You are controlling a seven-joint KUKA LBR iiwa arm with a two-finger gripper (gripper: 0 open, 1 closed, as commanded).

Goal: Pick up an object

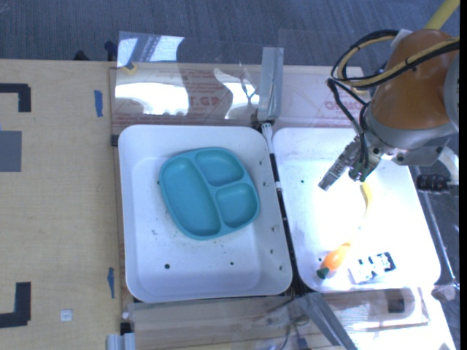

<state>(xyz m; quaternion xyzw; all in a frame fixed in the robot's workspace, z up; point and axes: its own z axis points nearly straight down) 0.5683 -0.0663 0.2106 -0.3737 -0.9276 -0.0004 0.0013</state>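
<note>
My gripper [341,180] hangs over the upper middle of the right bin [306,217], open, with nothing between its fingers. A small yellow piece [365,196] lies on the bin floor just below and to the right of the fingertips, apart from them. Near the bin's front edge lies an orange carrot-like toy [333,259] with a green tip. A small white and blue object [373,265] lies to its right. In the left bin [146,261] a teal divided plate [210,192] lies flat.
A grey divider [271,86] and a clear plastic sheet [182,86] stand behind the bins. The arm's orange band [412,64] and black cables [357,57] loom over the right bin's back corner. Wooden bench [51,195] spreads to the left.
</note>
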